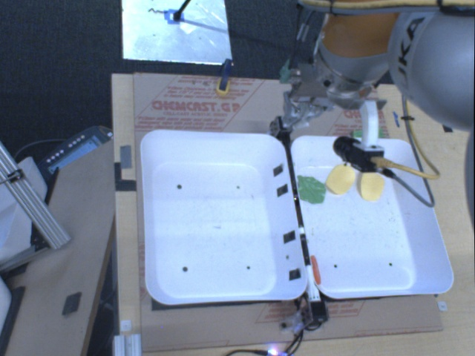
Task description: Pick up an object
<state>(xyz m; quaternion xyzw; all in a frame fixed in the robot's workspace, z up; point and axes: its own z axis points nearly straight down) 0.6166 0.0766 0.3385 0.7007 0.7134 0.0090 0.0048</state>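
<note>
Two shallow white plastic bins sit side by side on the bench. The left bin (215,213) shows bare floor. In the right bin (371,236), a flat green leaf-shaped piece (312,189) lies near the dividing edge, with two pale yellow rounded pieces (341,179) (372,188) just beside it. The grey arm's gripper (300,113) hangs above the bins' rear junction.

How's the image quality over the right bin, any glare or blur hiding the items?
Camera view: the right bin is evenly lit with no glare; the green piece and two yellow pieces read clearly though soft-edged; the arm up close is blurred.
</note>
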